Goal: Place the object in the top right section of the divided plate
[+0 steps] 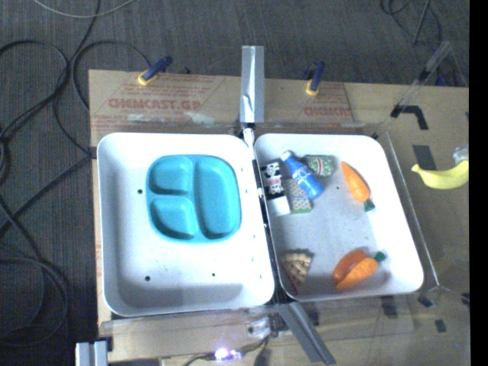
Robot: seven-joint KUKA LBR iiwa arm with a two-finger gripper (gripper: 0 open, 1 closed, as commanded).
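On the surface point(107, 109) sat two white bins side by side. Left bin point(122, 273) held a blue divided plate point(194, 197), with two small sections on its left and one large section on its right. Right bin point(396, 227) held a blue bottle point(301, 175) with a white cap, lying tilted among a green can point(322, 165), a small black-and-white box point(273, 181), two orange carrots point(355, 181) point(352, 269) and a waffle-like piece point(297, 265). A yellow banana point(442, 175) lay outside the bins, right. Which object was the task's could not be told, nor the claw's state.
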